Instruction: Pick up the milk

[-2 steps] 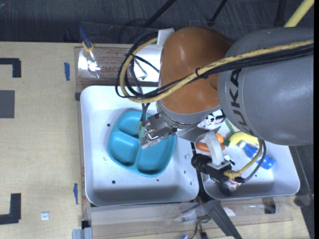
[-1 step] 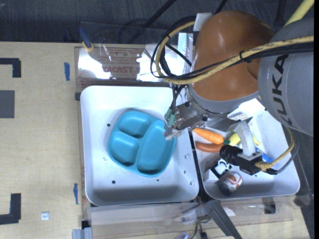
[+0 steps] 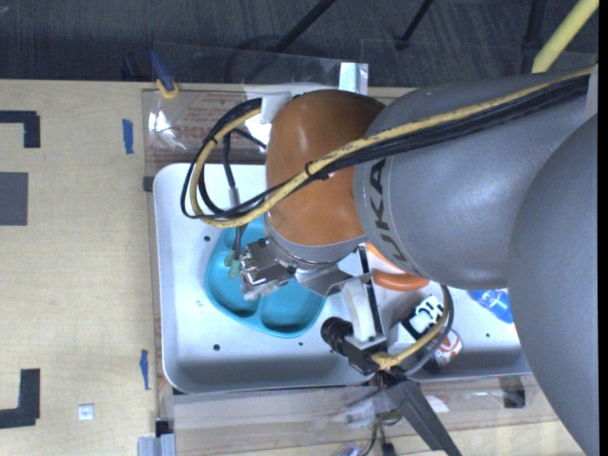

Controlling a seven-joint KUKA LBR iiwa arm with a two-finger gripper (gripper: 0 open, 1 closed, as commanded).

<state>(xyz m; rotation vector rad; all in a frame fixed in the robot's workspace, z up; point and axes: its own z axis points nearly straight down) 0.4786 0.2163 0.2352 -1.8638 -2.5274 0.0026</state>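
Along the near edge of the counter (image 3: 76, 369), the front rim of the white bin (image 3: 190, 354) is being crossed on its right by black cabling. Just behind that rim, toward the right, what appears to be the milk (image 3: 425, 319), a small black-and-white carton, is being partly hidden by a yellow cable (image 3: 418, 348). A red-and-white item (image 3: 449, 347) is lying just beside it, and an orange item (image 3: 399, 279) just beyond. Further left, a blue bowl-like object (image 3: 285, 316) is being overhung by the gripper (image 3: 252, 269), well apart from the milk; whether the gripper is released or clenched cannot be told. Open bin floor is being left along the left wall and in the near-left corner. Farther back, the middle of the bin is being covered by the arm's orange band (image 3: 313, 169).
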